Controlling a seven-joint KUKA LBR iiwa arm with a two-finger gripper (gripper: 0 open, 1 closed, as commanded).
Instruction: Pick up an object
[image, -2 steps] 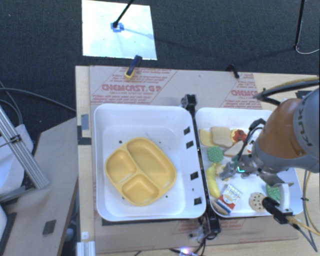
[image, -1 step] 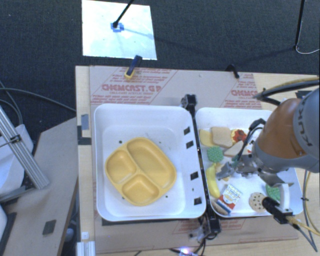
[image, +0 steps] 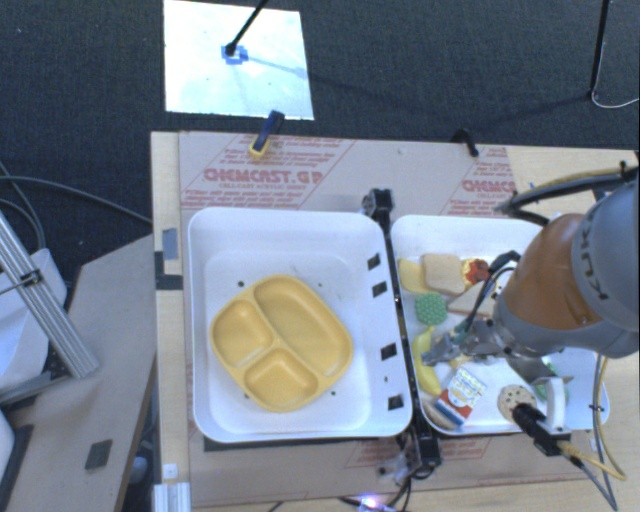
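Two white bins on a desk, arm over the right one.

Left bin (image: 210, 250): one yellow divided tray (image: 281, 343), lying flat near its middle. Right bin (image: 450, 228): a cluster of small items, namely a tan bread slice (image: 441, 271), a green round piece (image: 431, 308), a yellow piece (image: 428, 378), a red-and-white packet (image: 462, 389) and a spotted disc (image: 514, 399). The arm (image: 570, 285) crosses this bin from the right, covering its far half. End effector (image: 452, 346) sits low among the items beside the green piece; its opening cannot be told.
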